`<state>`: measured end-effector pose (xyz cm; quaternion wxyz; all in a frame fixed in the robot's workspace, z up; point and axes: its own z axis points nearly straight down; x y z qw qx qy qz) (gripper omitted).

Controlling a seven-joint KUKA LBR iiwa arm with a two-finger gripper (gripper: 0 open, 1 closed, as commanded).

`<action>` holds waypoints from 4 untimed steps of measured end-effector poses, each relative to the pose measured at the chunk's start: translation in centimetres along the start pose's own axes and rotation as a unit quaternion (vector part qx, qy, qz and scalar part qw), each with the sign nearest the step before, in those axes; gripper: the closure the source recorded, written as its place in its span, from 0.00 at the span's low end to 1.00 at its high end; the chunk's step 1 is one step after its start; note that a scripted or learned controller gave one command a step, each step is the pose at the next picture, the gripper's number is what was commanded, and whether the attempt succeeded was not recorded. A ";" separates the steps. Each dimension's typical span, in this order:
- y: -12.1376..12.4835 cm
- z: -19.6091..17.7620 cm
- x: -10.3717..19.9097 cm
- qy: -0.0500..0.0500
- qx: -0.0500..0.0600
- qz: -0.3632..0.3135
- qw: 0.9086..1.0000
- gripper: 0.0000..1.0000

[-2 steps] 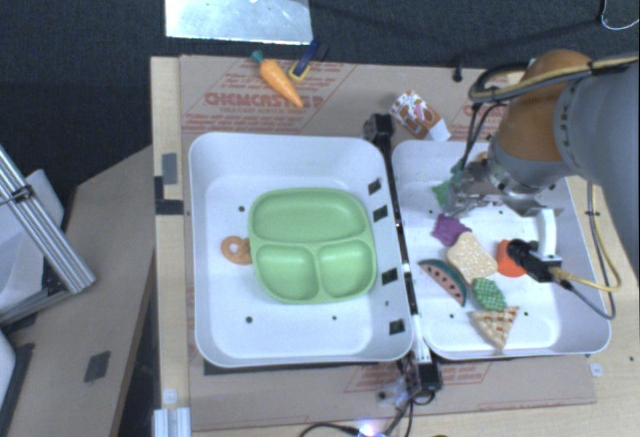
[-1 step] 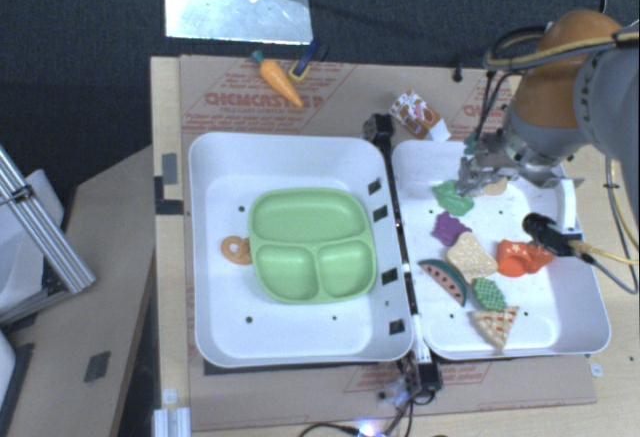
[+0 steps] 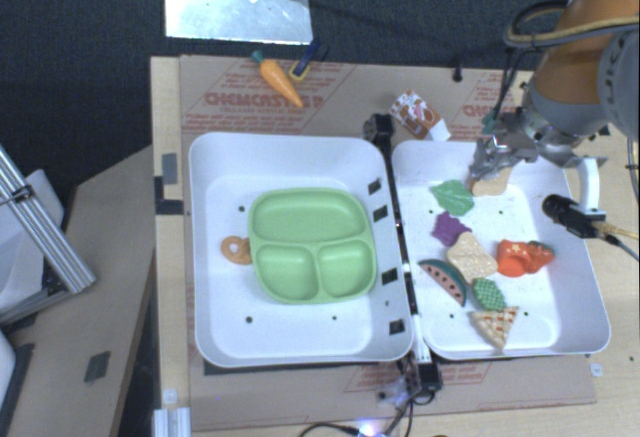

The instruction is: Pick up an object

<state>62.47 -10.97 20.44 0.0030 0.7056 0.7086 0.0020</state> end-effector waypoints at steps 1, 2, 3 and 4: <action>0.1 -2.2 0.0 0.001 0.001 0.000 1.000 1.00; -3.2 -1.1 4.2 0.002 0.004 -0.002 1.000 1.00; -7.3 -0.9 7.6 0.002 0.005 -0.002 1.000 1.00; -10.0 -2.8 11.4 0.002 0.004 -0.002 1.000 1.00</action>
